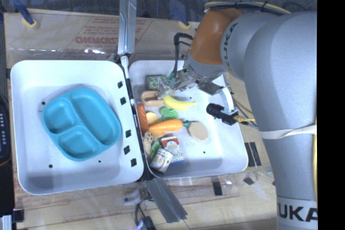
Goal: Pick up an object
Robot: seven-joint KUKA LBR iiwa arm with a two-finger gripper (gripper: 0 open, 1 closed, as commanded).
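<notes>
The right bin holds a heap of toy food. A yellow banana lies near its back, with a green leafy piece and an orange carrot in front of it. A dark green packet sits in the back left corner. My gripper hangs low over the back of this bin, just right of the packet and just behind the banana. I see nothing clearly held in it.
A red sausage and a bun lie along the right bin's left wall. A tan round cookie, a small can and a red carton sit nearer the front. The left bin holds a blue divided plate.
</notes>
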